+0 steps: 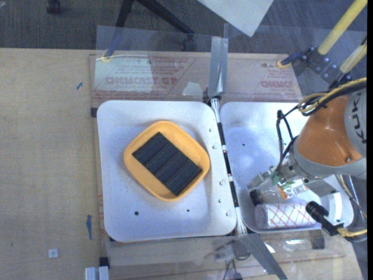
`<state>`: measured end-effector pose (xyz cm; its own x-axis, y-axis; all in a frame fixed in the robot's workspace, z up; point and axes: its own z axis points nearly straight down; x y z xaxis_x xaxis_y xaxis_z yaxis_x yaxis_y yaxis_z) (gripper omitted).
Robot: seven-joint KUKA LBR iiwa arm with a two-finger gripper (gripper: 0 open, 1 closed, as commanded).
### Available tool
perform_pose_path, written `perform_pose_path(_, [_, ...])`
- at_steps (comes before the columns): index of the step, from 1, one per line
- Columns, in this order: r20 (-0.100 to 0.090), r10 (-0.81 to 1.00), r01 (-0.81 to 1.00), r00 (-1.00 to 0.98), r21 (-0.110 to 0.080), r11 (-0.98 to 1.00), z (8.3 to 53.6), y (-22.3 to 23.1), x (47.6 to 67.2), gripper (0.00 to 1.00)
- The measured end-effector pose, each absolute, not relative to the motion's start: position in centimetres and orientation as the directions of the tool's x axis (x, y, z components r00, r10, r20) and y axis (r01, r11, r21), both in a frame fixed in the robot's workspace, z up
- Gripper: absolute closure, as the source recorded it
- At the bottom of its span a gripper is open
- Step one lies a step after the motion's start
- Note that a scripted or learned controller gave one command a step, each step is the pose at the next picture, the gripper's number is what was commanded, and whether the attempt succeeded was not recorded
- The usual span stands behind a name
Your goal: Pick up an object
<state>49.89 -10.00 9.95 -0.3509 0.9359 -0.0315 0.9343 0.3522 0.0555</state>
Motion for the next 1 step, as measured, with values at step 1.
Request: perform_pose_path(1, [-0.031,0.954,0.952,-0.299,0.056,0.300,9.90,-10.12,49.80,0.00])
